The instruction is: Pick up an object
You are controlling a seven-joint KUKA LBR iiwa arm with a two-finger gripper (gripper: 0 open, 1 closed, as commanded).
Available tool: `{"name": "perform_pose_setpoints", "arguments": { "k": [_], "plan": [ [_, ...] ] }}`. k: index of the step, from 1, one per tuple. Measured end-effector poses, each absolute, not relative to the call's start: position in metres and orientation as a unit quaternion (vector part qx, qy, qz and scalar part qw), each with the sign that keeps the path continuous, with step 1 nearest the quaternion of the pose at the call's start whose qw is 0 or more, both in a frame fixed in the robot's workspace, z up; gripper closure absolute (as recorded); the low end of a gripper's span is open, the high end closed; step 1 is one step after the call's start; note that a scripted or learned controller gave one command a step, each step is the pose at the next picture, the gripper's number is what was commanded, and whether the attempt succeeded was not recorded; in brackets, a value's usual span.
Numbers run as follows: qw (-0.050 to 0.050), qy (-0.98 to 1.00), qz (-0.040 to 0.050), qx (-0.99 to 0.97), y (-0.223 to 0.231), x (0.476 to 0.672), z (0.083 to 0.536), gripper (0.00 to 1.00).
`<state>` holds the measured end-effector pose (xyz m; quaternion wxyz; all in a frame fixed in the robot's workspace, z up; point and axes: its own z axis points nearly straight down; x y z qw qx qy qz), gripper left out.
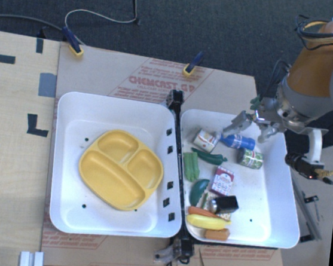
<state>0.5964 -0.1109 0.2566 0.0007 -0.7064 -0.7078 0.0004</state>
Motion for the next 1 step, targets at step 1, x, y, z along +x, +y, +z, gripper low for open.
{"name": "perform_pose_setpoints", "arguments": {
  "k": [1],
  "plan": [
    [0.002,-0.708,0.0015,-0.706,-0.1030,0.6431,0.1184,0.00]
  ]
}}
